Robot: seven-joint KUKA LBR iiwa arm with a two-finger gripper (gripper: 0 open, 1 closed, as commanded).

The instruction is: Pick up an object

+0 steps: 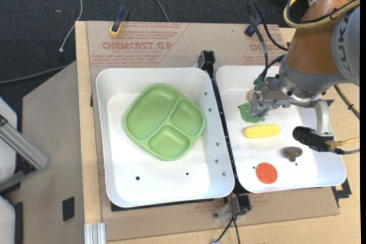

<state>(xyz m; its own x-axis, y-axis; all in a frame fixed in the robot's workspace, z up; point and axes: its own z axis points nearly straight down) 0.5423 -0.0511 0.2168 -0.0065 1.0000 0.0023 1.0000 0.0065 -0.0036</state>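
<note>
- One target under the gripper: green object.
- Finger state: cannot tell.
- Close squarely, clear of yellow object just below.
- Lift straight up.

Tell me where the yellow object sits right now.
The yellow object lies in the right bin, just below the end effector and above the orange disc.

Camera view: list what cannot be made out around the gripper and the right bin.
- Gripper: its fingertips merge with the green object under it, so grip and contact are unclear.
- Green object: the gripper covers most of it, so its shape is unreadable.
- Brown object: too small to identify.
- Right bin: the arm hides its far right corner.
</note>
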